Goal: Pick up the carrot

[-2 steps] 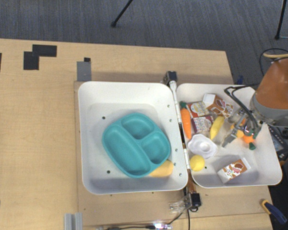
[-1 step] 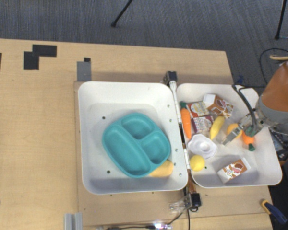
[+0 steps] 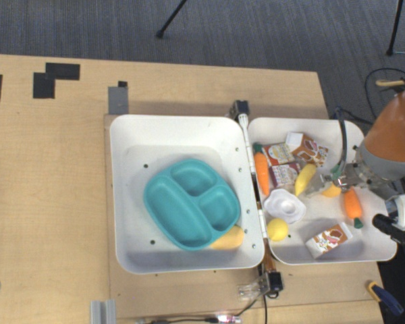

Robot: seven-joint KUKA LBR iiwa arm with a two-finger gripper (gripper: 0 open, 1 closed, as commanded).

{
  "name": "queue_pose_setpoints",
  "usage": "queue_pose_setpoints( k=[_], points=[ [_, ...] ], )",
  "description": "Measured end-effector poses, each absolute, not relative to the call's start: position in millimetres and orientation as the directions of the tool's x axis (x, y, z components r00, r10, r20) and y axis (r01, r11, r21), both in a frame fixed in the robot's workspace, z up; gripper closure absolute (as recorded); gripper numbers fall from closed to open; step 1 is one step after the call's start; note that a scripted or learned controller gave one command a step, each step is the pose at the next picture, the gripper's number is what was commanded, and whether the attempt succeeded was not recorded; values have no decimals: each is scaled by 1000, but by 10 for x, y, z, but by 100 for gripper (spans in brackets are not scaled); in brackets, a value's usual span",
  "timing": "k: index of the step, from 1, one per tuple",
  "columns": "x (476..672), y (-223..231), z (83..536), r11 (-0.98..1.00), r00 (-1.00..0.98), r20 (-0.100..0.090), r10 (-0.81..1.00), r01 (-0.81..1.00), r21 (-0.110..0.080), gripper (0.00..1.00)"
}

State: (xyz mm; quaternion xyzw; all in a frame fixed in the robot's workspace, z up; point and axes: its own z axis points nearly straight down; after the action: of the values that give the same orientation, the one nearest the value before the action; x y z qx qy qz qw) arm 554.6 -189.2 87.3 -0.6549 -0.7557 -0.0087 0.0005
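Looking down on the worktop (image 3: 47,201), I see two white bins side by side. The left bin (image 3: 131,181) holds a teal divided plate (image 3: 191,203), with a yellow piece (image 3: 228,239) peeking out from under its lower right edge; I can't tell what that piece is.

The right bin (image 3: 364,252) is cluttered. One carrot (image 3: 352,204) lies at the bin's right side, just below and beside the gripper (image 3: 339,176). A second orange piece (image 3: 261,173) lies along the bin's left wall, partly hidden by the divider. Between them sit two printed cartons (image 3: 290,155), a banana (image 3: 305,179), a white cup (image 3: 285,205), a lemon (image 3: 277,229) and another small carton (image 3: 329,238).

The arm (image 3: 391,137) is cut off by the right edge of the frame. I see the gripper only as a dark tangle of parts near the banana, and I cannot tell how it is set or whether it has hold of anything.
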Motion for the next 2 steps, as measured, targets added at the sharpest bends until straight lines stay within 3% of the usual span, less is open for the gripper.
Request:
queue_pose_setpoints(
  k=[1, 2],
  points=[
    [5542, -1962, 991, 142, -142, -2, 990, 990, 15, 100],
    [5595, -1371, 1926, -135, 135, 0, 991, 991, 4, 100]
  ],
)
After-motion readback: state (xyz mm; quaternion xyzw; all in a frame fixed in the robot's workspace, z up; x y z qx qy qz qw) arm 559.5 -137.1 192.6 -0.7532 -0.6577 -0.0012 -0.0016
